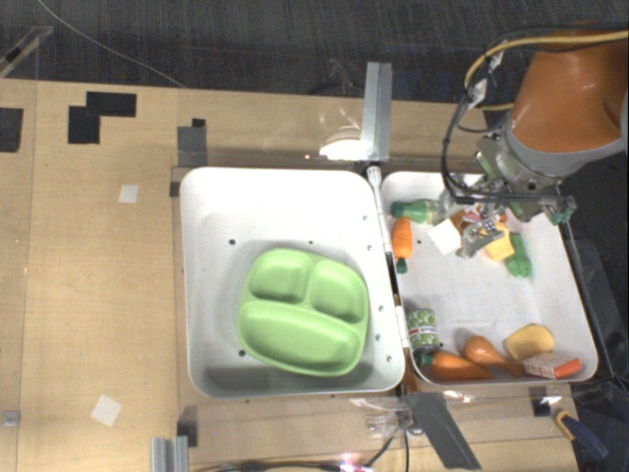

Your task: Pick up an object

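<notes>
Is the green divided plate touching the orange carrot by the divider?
Apart. The camera view shows the green plate in the left bin, the carrot across the divider wall.

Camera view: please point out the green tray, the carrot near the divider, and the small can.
green tray (305, 313), camera view, ridge between its compartments
carrot (402, 237), camera view, middle of its orange body
small can (423, 328), camera view, its side label

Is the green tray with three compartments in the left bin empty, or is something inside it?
Empty. The green tray lies flat in the left bin, and all three compartments show bare green.
</notes>
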Robot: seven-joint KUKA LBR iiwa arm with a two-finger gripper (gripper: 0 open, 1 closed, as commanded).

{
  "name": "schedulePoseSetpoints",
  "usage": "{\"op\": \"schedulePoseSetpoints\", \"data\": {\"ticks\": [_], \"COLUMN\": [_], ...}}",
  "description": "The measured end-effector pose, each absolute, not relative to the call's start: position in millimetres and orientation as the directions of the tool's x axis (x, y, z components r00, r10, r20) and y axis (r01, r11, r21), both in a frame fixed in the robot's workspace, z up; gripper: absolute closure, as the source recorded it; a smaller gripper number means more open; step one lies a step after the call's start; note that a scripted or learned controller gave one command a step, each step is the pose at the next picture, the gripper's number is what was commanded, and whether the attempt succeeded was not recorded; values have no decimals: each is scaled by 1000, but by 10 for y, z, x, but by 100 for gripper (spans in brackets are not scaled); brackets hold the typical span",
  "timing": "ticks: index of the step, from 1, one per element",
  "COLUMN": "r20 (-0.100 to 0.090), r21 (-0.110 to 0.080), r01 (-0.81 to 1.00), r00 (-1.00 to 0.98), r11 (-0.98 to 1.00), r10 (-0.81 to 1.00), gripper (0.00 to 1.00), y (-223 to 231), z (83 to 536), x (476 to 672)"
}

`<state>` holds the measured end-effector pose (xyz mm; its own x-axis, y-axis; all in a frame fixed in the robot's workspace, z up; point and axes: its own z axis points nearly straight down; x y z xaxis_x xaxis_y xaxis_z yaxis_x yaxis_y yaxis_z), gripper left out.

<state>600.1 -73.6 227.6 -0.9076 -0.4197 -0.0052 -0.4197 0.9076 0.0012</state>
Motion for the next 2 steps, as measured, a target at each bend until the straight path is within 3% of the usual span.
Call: {"op": "schedulePoseSetpoints", "data": {"ticks": [1,2], "r20": [-8,-19], "r21": [-1,-4], "r01": [-367,-368], "r00": [-930,-930], "r11": [930,930], "r10": [-367,-368], "gripper": [100,100], "y": [-778,-769], "z": [2205,2339], "x": [6407,6431]}}
